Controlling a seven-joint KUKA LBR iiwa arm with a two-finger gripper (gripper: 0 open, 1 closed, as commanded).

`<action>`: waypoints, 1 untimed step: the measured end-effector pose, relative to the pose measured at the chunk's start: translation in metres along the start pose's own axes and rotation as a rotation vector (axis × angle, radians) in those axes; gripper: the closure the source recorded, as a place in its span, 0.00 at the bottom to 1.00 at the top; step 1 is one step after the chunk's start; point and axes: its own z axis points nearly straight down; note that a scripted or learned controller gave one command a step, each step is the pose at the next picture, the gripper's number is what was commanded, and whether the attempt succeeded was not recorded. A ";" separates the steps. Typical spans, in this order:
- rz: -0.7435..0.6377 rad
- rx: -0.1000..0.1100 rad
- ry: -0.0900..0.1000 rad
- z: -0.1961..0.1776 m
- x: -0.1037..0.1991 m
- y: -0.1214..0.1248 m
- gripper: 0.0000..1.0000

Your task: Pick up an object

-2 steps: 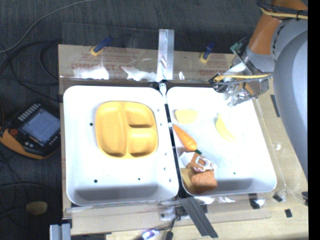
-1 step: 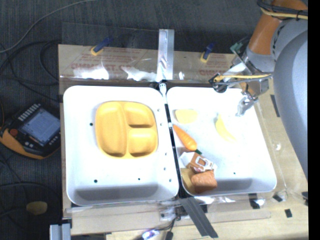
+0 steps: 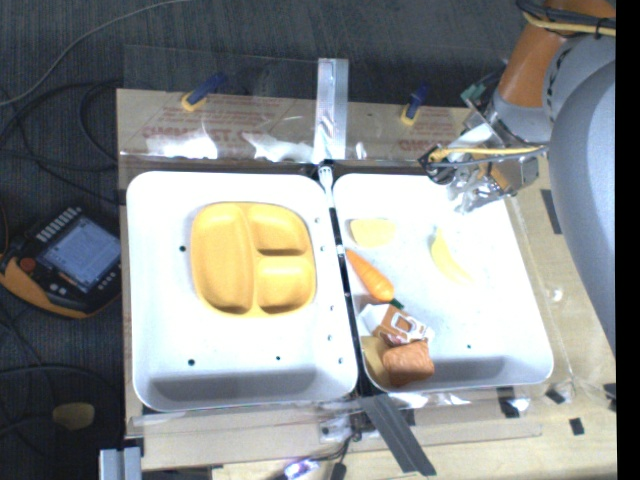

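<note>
A carrot [image 3: 369, 275] lies along the right bin's [image 3: 500, 363] left wall, with two pale yellow pieces [image 3: 372, 232] nearby and a brown item [image 3: 407, 362] at the front. The end effector [image 3: 476, 190] hangs over the bin's back right corner; its state cannot be told. A yellow tray [image 3: 252, 258] fills the left bin [image 3: 160, 348].

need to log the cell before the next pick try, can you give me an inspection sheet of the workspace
surface: left bin and right bin, white, side by side on the bench.
job's things: carrot, two pale yellow pieces, brown item and small carton, all in right bin.
clutter: yellow divided tray in left bin.
grippers: hand over right bin's far edge, nothing seen between its fingers.
cables: white cord on the floor.
surroundings: pendant left of bench; two clamps at back.
</note>
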 end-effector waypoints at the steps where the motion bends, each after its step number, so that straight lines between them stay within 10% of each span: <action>1: 0.000 0.000 0.000 0.000 0.000 0.000 0.00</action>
